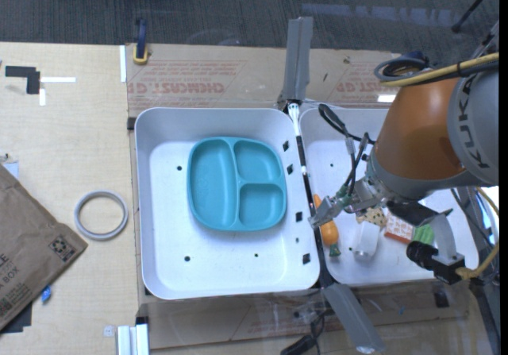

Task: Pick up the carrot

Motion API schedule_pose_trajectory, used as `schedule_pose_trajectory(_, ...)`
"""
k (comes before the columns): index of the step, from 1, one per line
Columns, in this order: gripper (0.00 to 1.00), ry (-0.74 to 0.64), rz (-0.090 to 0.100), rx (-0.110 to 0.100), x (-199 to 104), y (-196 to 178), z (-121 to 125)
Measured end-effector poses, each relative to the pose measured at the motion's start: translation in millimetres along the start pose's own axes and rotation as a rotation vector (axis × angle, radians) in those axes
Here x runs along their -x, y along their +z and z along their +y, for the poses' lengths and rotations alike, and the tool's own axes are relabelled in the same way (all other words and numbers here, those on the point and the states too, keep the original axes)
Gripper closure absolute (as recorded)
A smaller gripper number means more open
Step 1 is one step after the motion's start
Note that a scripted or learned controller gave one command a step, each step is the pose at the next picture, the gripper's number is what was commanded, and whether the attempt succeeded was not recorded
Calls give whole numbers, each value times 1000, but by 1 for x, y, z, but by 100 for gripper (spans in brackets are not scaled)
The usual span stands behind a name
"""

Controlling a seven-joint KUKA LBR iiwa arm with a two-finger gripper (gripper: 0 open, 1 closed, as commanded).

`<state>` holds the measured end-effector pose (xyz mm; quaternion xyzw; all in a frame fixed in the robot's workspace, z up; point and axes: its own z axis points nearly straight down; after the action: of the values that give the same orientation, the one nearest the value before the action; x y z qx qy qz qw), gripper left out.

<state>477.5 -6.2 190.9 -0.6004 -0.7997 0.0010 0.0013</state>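
My end effector (343, 206) hangs low over the right bin (327, 153), in the lower right of the frame, close to the wall shared with the left bin (147, 187). My wrist and the orange band above it cover much of this bin, and I cannot tell whether the end effector is open or closed.

The carrot (329, 231) lies in the right bin at its left edge, just below and left of my end effector, with its orange body toward the top of the frame and a green end toward the bottom. Whether I am touching it I cannot tell. To its right in the same bin are a small clear item (365, 247), a red and white packet (398, 228) and a green piece (425, 231), all partly hidden under my arm.

The left bin, in the middle of the frame, holds a teal divided plate (236, 183) lying flat, with three compartments.

On the table (63, 139) at the left sit a grey ring (101, 214) and, at the lower left corner, a brown cardboard box (32, 254).
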Motion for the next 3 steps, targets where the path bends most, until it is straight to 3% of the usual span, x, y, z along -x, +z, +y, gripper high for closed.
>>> schedule_pose_trajectory(1, 0, 674, -2, 0, -5, -39, 12)
schedule_pose_trajectory(2, 100, 672, -5, -4, -4, -47, 12)
schedule_pose_trajectory(3, 0, 673, -5, -4, -4, -47, 12)
